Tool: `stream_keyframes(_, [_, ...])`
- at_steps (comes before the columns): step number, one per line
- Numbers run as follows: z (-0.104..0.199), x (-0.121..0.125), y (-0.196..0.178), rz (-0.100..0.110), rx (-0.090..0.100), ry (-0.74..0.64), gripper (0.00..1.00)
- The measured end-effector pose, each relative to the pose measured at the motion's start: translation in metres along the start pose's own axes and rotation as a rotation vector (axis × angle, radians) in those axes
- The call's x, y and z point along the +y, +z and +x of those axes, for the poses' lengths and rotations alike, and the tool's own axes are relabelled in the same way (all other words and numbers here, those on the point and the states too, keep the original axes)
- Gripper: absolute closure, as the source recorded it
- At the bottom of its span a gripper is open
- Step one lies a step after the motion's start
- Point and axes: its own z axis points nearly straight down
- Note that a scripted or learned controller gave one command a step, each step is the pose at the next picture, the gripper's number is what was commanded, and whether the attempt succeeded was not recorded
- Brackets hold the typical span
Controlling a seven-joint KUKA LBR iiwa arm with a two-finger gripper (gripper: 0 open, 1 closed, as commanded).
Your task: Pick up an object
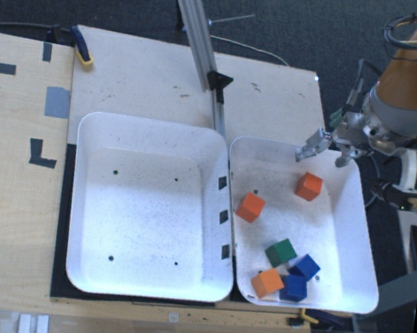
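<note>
end effector [324, 153] (open) above orange cube [309, 186]

Both bins are white with fine dark speckling: the left bin [145, 207] and the right bin [351, 243]. In the right one are three orange cubes [309, 186] [250, 206] [267, 282], a green cube [282, 252] and two blue cubes [305, 267] [294, 288]. The tabletop [7, 172] is pale wood with grey tape patches.

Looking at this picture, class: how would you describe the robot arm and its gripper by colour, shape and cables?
The arm is a rounded grey casing with a wide orange band above the wrist. Dark cables loop over its top. The gripper is a small metallic grey assembly with two thin fingers.
</note>
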Motion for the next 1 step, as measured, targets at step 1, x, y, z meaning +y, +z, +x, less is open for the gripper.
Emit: stream_keyframes(1, [-0.0428, -0.0069, 0.1408, 0.007, 0.001, 0.002, 0.0])
